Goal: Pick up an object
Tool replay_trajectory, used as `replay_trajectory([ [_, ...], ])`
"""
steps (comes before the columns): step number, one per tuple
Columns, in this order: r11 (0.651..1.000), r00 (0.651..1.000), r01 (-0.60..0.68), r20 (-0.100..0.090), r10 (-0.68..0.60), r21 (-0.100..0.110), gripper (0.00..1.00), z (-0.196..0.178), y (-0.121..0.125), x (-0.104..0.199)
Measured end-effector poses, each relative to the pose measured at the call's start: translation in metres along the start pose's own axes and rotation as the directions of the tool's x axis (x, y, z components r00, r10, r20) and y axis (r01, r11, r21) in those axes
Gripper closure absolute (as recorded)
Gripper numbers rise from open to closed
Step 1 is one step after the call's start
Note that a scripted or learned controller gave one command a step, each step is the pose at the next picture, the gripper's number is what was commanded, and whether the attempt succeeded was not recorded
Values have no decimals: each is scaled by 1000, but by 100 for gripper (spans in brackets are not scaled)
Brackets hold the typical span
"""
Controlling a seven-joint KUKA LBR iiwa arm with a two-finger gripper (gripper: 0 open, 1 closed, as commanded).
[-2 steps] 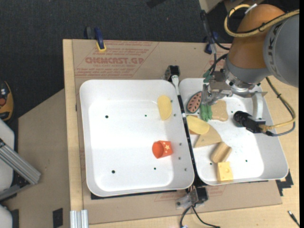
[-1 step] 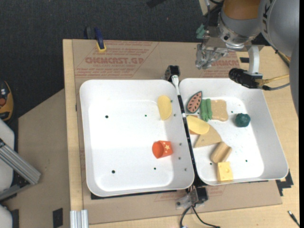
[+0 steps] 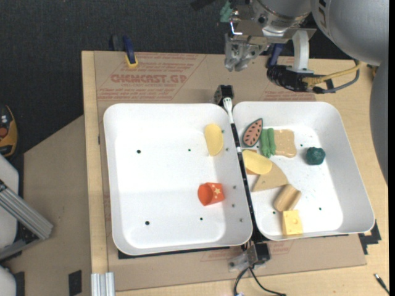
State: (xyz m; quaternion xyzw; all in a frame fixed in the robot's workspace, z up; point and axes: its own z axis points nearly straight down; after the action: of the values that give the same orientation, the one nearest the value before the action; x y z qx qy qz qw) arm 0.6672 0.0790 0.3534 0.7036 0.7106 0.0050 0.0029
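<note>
Toys (image 3: 271, 165) — well below end effector (image 3: 237, 60)

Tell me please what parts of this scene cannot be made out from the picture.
- The tool in the camera view: blurred and small, so the state of its tips is unclear.
- The grey arm: cut off by the top and right edges.
- The tan wedge-shaped piece in the right white bin: partly covered by the pale yellow rounded piece.
- The small orange-red block: its marking is too small to read.

Bright even light, soft shadows, slightly grainy
</note>
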Motion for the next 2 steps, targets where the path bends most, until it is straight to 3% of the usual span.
replay_trajectory([
  [1,1000,1000,-4,-1,4,-11,100,-171,1,39],
  [2,1000,1000,-4,1,4,5,100,-184,-27,94],
])
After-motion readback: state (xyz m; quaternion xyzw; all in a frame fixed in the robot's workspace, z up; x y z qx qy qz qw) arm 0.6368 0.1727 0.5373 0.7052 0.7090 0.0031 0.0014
